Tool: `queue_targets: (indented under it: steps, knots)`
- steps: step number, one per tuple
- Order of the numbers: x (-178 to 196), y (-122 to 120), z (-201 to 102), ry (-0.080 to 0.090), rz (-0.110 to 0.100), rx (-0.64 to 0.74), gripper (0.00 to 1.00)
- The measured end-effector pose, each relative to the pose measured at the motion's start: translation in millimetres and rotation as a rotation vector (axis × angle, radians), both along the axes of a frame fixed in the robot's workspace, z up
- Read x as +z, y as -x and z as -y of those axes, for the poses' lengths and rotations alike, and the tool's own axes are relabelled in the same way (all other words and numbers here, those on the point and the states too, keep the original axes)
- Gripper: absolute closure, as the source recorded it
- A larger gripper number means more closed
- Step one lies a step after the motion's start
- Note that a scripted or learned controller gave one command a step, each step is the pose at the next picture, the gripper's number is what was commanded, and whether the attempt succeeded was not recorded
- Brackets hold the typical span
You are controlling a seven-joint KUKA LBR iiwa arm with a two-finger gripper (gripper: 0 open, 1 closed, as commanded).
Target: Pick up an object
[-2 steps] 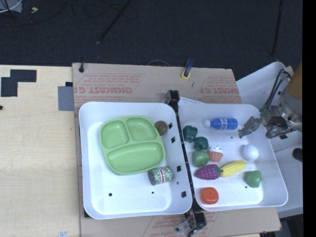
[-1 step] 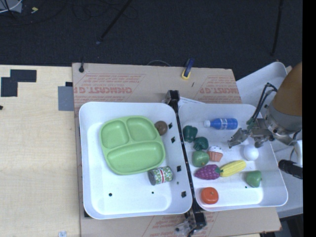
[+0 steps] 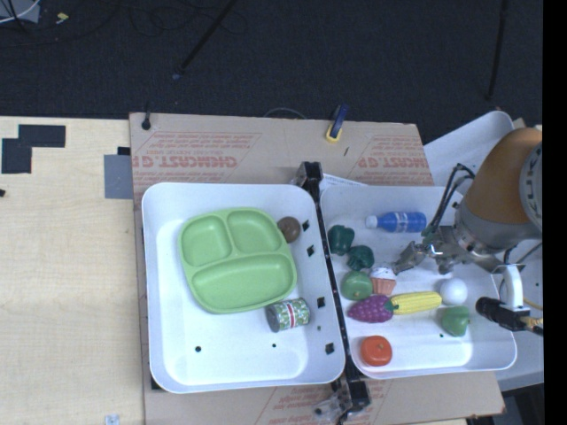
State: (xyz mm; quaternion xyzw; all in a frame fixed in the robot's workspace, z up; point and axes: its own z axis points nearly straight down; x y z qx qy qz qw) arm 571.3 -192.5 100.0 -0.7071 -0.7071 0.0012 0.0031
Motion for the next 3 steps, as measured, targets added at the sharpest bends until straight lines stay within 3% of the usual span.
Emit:
queue_targets:
  steps: [1, 2, 3]
  knots:
    - [-12.9, 0.0, -1.0, 0.002, 0.003, -0.001, 0.00]
    - [-2.6, 0.4, 0.4, 0.001, 0.003, -0.004, 1.00]
    - [59.1, -0.5, 7.8, 0.004, 0.009, -0.006, 1.00]
